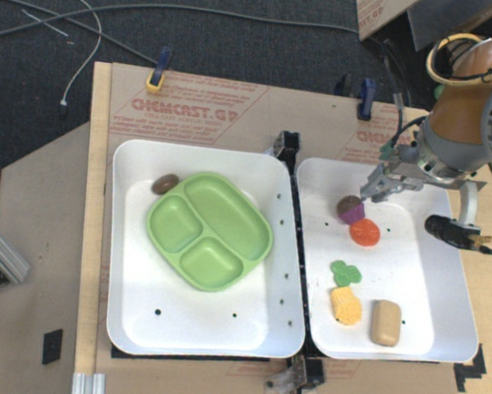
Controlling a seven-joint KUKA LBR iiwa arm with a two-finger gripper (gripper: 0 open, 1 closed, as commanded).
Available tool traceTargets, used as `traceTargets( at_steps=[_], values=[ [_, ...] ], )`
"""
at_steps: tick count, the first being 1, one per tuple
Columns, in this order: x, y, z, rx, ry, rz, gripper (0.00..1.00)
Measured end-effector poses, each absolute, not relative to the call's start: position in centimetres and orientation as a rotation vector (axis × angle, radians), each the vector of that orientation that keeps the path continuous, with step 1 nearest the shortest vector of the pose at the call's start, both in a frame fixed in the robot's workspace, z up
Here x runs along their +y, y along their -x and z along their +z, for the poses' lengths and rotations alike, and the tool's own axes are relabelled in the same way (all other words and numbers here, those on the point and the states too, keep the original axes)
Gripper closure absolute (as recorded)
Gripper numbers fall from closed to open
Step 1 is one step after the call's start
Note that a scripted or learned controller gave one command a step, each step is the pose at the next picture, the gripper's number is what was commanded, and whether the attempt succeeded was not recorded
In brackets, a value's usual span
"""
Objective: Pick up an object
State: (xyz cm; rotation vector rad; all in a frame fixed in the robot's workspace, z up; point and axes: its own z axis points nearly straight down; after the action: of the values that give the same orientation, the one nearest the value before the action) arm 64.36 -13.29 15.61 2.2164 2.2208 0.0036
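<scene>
In the right bin (446, 303) lie a purple-and-brown toy (349, 209), a red round piece (365, 234), a green leafy piece (345, 272), a yellow-orange piece (346, 306) and a tan block (385, 323). My gripper (375, 191) hangs over the bin's upper part, its tip just up and right of the purple toy. Nothing shows between its fingers. In the left bin (129, 293) a green divided plate (209, 230) lies tilted, with a small brown object (165, 183) at its upper left.
A black clamp (286, 143) sits where the two bins meet at the back. Blue clips (160, 65) (367, 98) hold the cardboard sheet under the bins. Cables trail on the dark floor at the upper left.
</scene>
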Motion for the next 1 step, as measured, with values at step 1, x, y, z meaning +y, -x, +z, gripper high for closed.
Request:
traceTargets(
  at_steps=[1],
  values=[
    [-13.72,-64.21,19.92,2.22,-2.219,0.002,1.0]
  ],
)
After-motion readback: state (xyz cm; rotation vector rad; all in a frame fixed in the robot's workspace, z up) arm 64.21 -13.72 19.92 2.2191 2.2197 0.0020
